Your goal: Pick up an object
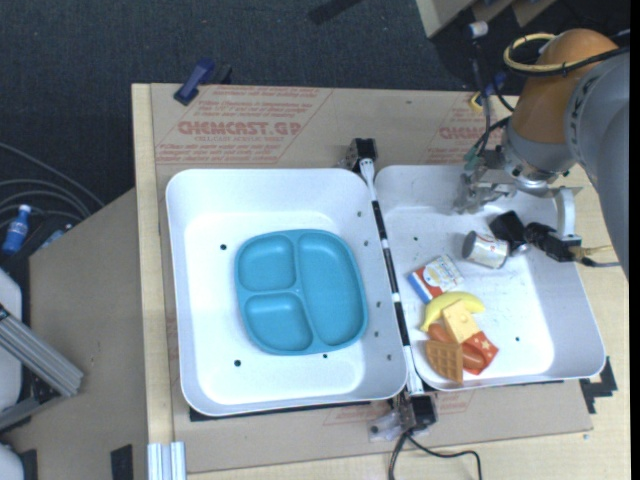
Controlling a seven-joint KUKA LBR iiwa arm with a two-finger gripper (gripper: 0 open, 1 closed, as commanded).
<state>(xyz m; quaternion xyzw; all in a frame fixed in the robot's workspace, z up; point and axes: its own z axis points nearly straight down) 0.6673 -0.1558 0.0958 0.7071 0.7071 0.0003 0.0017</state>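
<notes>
Where the right bin (pixel 560 338) nears its front left corner, a small heap of toy food lies together: a yellow banana (pixel 449 306), a pale yellow cheese wedge (pixel 462 323) touching it, a brown waffle (pixel 446 359) at the very front, and a red piece (pixel 481 349) just right of the waffle. Just behind the heap sits a small white carton with red and blue print (pixel 432 276). Farther back and to the right, a short silver can (pixel 485 250) lies on its side on the bin floor, apart from the heap.

Over the back of the same bin hangs the gripper (pixel 478 190), above the floor near the rear wall and well behind the toy food; nothing can be seen between its fingers, and whether they are apart or together cannot be told. A black part of the wrist (pixel 520 230) juts out just right of the can. The grey arm with its orange band (pixel 550 88) reaches in from the right.

Beside it, the left bin (pixel 200 208) holds a blue divided plate (pixel 300 290) lying flat near its middle.
</notes>
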